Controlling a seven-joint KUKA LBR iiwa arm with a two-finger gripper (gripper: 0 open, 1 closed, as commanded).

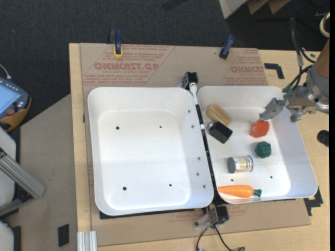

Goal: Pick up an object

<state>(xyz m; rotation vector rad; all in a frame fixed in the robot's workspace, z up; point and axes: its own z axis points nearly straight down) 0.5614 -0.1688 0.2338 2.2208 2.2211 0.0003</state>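
The right bin [298, 156] holds several objects. A tan wooden cylinder [218, 113] lies next to a black block [220, 132] near the bin's left wall. A red-orange object [259, 128] sits toward the back right, with a green lump [263, 149] just in front of it. A small jar [240, 164] lies on its side, and an orange carrot [238, 191] rests along the front rim. My gripper [284, 111] hangs over the bin's back right, just up and right of the red-orange object. It is open, with nothing between its fingers.
The left bin [141, 150] stands beside the right one, with a black divider strip [201, 135] between them. Both rest on a brown board [125, 61] held by blue clamps [117, 40] at the back. Cables trail at the front and right.
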